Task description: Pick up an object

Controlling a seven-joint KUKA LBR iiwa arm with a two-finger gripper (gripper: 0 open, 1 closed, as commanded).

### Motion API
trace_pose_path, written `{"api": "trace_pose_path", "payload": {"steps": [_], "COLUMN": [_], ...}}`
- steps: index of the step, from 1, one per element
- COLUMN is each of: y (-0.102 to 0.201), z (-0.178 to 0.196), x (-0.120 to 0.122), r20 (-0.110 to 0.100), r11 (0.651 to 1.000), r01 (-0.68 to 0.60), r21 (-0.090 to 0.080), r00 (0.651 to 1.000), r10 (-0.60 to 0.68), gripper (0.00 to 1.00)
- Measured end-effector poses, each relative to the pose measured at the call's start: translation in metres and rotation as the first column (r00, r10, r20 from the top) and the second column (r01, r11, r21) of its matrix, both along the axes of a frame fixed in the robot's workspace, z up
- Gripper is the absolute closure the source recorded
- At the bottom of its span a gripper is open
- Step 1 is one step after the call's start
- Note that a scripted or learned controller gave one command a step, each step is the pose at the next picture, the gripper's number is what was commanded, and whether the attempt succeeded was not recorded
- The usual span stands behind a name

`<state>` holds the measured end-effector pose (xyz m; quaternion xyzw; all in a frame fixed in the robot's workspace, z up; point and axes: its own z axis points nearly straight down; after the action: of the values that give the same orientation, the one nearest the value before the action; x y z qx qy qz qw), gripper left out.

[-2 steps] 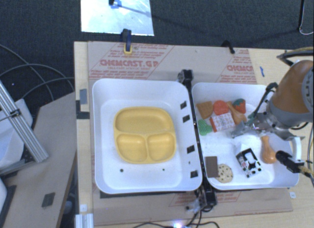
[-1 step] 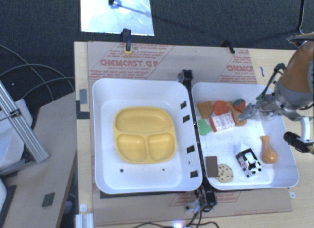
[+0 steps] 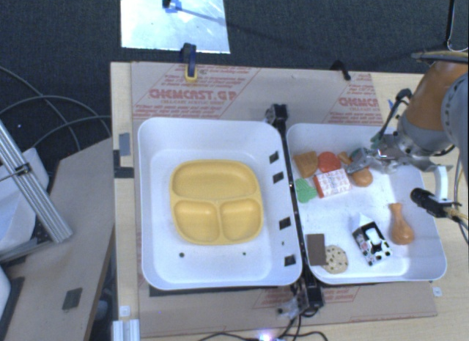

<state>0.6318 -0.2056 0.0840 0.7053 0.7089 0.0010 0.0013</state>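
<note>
You are looking at an evenly, brightly lit scene: the two white bins [image 3: 220, 273] come close to washing out, and the dark floor [image 3: 58, 24] around the worktop [image 3: 242, 86] falls nearly to black with its weave barely readable. At 12 o'clock a shiny sheet [image 3: 174, 9] throws back patchy blue-white glare, while shadows inside the bins are soft and short, hugging the yellow tray [image 3: 216, 200] and the small items at 3 o'clock. Focus is only moderate, so you will find the print on the cardboard slightly fuzzy, and the arm [image 3: 440, 112] at the 3 o'clock edge looks soft.
</note>
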Motion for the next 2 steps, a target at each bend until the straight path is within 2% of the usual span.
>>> {"api": "trace_pose_path", "payload": {"steps": [1, 2], "y": [-0.001, 0.076], "z": [0.013, 0.106], "x": [0.001, 0.016], "r20": [0.004, 0.010], "r11": [1.000, 1.000], "r01": [-0.002, -0.007], "r21": [-0.002, 0.001], "r00": [1.000, 1.000], "r10": [0.002, 0.007], "gripper": [1.00, 1.00]}}
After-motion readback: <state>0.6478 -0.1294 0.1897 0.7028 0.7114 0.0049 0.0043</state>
